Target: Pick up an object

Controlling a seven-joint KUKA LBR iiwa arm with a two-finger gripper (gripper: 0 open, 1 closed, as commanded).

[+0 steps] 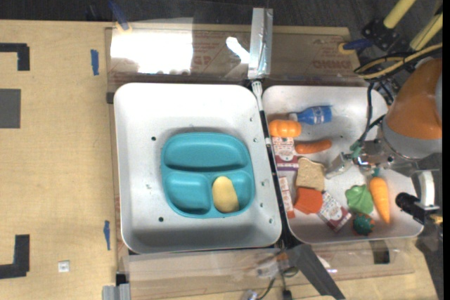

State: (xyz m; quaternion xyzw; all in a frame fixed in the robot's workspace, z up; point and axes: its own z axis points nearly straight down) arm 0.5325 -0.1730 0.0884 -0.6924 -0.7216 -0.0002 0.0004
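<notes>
Scanning from the left: the left bin (133, 172) holds a teal tray (204, 175) with a yellow lemon-like piece (225, 194) in its lower right section. The right bin (330, 235) carries the candidates: small pumpkin (284, 128), blue bottle (313, 115), sausage (313, 147), bread slice (311, 174), carton (283, 154), greens (359, 198), carrot (380, 198). My gripper (357, 155) hangs above that bin's middle, just over the greens. Its state I cannot tell. Judgement: nothing visibly lifted; the pick remains outstanding.
</notes>
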